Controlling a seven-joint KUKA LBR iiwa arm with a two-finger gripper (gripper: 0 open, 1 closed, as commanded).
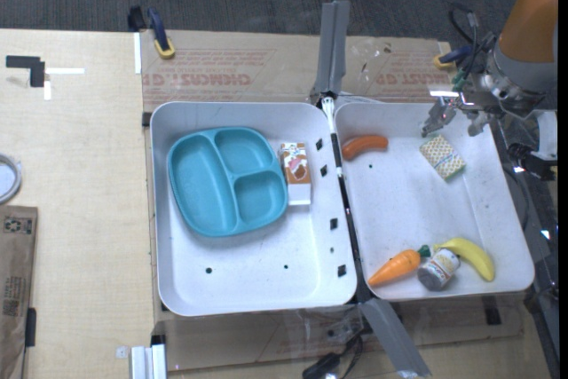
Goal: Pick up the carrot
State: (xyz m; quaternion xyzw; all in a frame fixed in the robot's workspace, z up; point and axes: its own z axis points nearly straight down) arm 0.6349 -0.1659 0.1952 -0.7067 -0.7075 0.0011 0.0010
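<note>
In the lower right of the frame, near the bottom edge of the right bin (497, 191), lies the carrot (395, 266), slanted with its orange tip toward the divider between the bins and its green top up and right. That green end touches or nearly touches a small grey can (438, 270), and a banana (470, 255) curves just beyond the can. This crowding looks like the main hazard: a grasp placed toward the leafy end could catch the can or nudge the banana, and fingers closing across the tapered tip might squeeze the carrot out sideways. The bin wall just below could also block a low approach.

Higher in the same bin, an orange sausage (365, 145) sits near the top left corner; its colour and shape could draw a mistaken pick. A patterned sponge (442, 157) lies toward the upper right.

The gripper (454, 115) hangs at the bin's upper right edge, well apart from the carrot, with nothing between its fingers; how wide they stand I cannot tell.
</note>
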